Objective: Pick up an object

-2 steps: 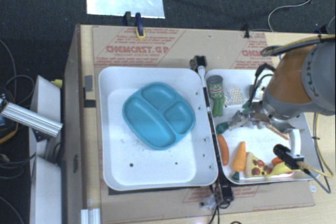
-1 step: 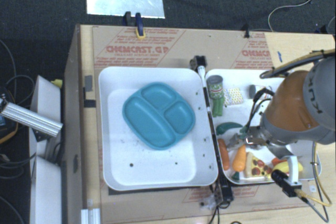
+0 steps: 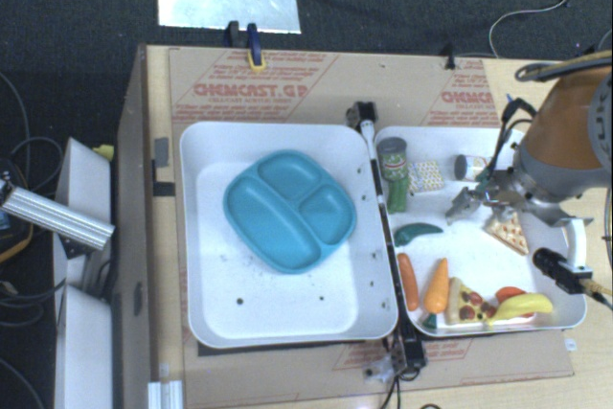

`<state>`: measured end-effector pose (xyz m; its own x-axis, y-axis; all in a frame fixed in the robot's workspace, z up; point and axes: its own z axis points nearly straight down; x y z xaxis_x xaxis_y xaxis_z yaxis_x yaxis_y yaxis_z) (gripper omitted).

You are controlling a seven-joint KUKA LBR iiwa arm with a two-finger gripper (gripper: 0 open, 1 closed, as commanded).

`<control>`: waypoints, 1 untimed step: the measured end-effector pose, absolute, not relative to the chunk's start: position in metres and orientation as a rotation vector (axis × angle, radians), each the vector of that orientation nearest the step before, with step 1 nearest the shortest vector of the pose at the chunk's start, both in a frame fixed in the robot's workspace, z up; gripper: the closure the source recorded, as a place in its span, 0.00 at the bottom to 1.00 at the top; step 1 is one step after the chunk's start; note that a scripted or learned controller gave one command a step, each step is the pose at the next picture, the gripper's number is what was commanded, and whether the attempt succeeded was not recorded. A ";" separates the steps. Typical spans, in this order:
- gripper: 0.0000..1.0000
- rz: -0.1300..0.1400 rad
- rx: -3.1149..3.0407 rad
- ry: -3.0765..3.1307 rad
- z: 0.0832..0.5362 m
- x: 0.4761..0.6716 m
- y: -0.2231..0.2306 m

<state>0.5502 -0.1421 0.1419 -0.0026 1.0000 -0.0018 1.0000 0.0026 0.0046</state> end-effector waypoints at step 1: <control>0.00 0.001 2.220 2.223 0.084 0.498 -0.123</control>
<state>0.4980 -0.1231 0.0843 -0.0013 1.0000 0.0004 1.0000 0.0013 0.0004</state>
